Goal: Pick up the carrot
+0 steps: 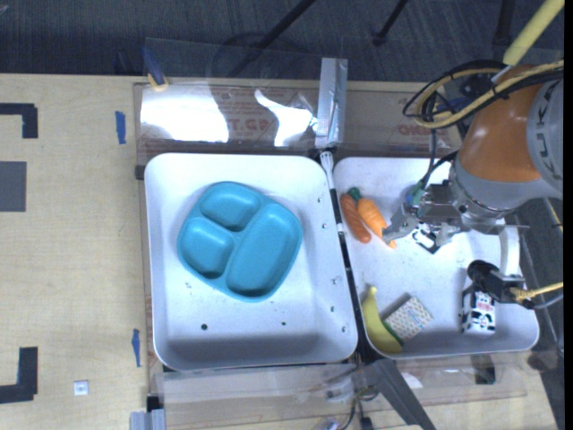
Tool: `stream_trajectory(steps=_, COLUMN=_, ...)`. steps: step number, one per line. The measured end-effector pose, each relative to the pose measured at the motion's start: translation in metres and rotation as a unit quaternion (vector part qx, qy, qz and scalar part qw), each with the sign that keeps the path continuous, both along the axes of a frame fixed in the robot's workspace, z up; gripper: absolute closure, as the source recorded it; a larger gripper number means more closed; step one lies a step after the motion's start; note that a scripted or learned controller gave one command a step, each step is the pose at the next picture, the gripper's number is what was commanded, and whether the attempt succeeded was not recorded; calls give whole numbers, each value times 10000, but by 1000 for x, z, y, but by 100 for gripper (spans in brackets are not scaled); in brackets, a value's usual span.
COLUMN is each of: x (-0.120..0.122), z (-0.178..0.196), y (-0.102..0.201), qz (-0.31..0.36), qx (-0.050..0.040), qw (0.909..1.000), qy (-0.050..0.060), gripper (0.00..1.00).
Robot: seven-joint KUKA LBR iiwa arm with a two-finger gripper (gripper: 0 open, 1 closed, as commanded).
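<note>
- Camera view, looking down at a slant: two shallow white bins sit side by side, and the carrot serves as the landmark for everything below.
- Carrot: it lies in the right bin, close to that bin's left wall and toward its far end, with a second orange piece (perhaps another carrot, the two are hard to separate) pressed along its left side and green at the far tip.
- Gripper: it hangs just to the right of the carrot, its tip close to the carrot's near end; nothing can be seen between its fingers, and whether they stand apart or together I cannot tell from this angle.
- Arm: its orange band sits up and to the right of the carrot.
- Banana: nearer the camera than the carrot, along the same left wall of the right bin.
- Patterned sponge-like block: touching the banana's right side, below the carrot.
- Small black-and-white item: well to the right of the carrot, at the bin's near right part.
- Blue divided plate: left of the carrot, in the left bin.
</note>
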State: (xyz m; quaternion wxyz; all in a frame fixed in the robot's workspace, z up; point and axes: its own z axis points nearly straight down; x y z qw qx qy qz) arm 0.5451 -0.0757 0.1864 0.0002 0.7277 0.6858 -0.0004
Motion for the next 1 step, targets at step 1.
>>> stream_trajectory(steps=1, x=37, z=-81, y=-17, qz=289, qx=2, qw=9996, qy=-4, gripper=0)
